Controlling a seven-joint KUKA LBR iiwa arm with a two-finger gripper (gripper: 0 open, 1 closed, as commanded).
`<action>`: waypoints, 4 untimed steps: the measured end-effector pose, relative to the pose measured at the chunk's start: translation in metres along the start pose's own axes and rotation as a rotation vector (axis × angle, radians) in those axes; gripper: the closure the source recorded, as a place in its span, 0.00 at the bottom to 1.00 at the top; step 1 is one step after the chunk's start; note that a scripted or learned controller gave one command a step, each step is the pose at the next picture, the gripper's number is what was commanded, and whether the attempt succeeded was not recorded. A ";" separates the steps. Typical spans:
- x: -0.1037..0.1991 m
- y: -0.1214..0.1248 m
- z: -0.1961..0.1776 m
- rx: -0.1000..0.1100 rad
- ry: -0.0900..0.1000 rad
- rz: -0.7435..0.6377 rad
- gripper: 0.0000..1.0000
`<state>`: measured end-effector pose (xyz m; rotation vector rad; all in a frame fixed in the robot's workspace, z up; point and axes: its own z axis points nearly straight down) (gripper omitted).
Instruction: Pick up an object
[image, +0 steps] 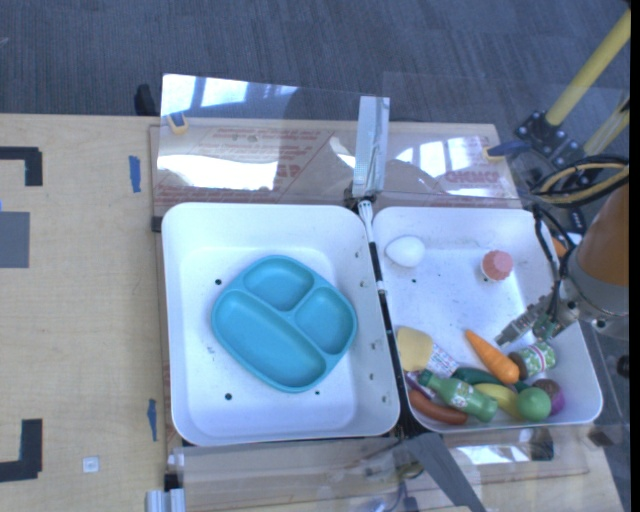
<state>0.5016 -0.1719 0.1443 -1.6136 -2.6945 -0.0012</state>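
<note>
Camera view: gripper (527, 329), state unclear, hovers just right of the carrot (493, 357).

Two shallow white bins side by side: left bin (190, 330), right bin (450, 235). One blue divided plate (285, 322), three compartments, in the left bin. In the right bin: one white egg (405, 251), one pink round piece (497, 265), one carrot (493, 356), one yellow wedge (414, 349), one green bottle (458, 393), one red sausage (435, 409), one green ball (534, 403), one small labelled jar (539, 357). Further pieces in the pile too crowded to count.
</note>
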 end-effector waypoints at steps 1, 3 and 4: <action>0.000 0.000 0.000 0.000 0.000 0.001 0.00; -0.008 0.008 0.048 -0.008 -0.005 0.118 1.00; 0.022 0.038 -0.058 -0.005 -0.003 0.266 1.00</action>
